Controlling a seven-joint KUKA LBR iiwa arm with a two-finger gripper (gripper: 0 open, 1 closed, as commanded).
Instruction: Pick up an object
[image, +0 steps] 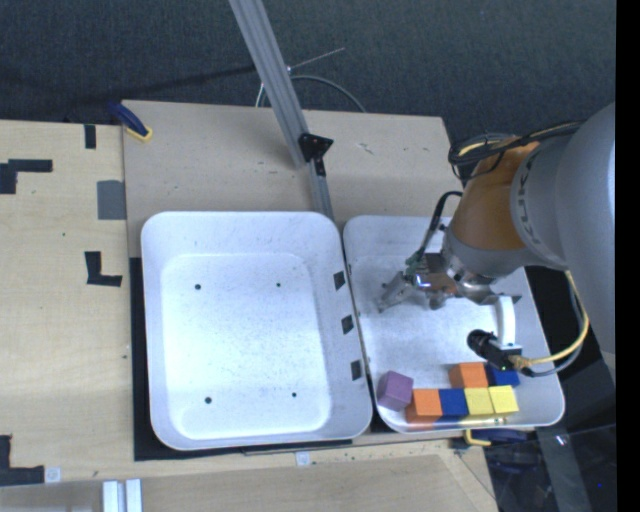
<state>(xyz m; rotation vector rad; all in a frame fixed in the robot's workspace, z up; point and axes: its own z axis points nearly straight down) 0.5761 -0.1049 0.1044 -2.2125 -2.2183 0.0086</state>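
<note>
The blocks lie clustered at the near edge of the right bin (400, 235): purple block (396, 388), orange block (427, 402), blue block (453, 401), yellow block (481, 401). All sit below and apart from the gripper (392, 292), whose fingers are spread and hold nothing. Risk, as judged: tight packing against the bin wall may block finger entry. The left bin (240, 225) lies beyond the fingertips

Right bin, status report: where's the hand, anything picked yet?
Hand low over right bin, nothing seen between its fingers. Blocks clustered at bin's near edge, purple block leftmost. Nothing in the way.
</note>
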